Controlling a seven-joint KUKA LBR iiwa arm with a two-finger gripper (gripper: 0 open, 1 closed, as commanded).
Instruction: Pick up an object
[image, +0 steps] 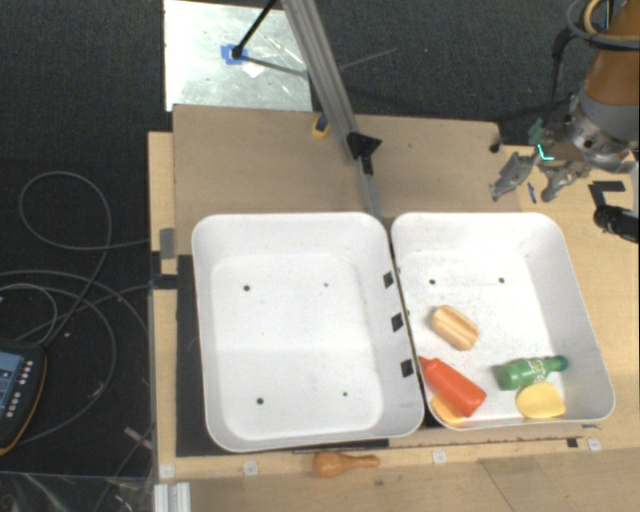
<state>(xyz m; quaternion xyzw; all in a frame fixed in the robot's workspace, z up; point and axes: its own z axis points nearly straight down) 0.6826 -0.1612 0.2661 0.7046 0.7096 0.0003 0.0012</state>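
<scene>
Gripper hangs at the far right of the scene, above the bench just beyond the far rim of the right bin, with its two fingers spread apart and nothing between them. The arm's orange band shows above it at the top right corner.

The right bin holds four toys, all in its near half. A tan hot-dog bun lies toward the middle left of the bin. Near of it, a red-orange carrot-shaped piece lies against the bin's near left corner. A green bottle lies on its side to the right of that, and a yellow lemon-like piece sits just beside the bottle on its near side.

The left bin lies beside the right one, their inner rims touching. On the bench in front of the bins lies a small brown drumstick-shaped toy.
</scene>
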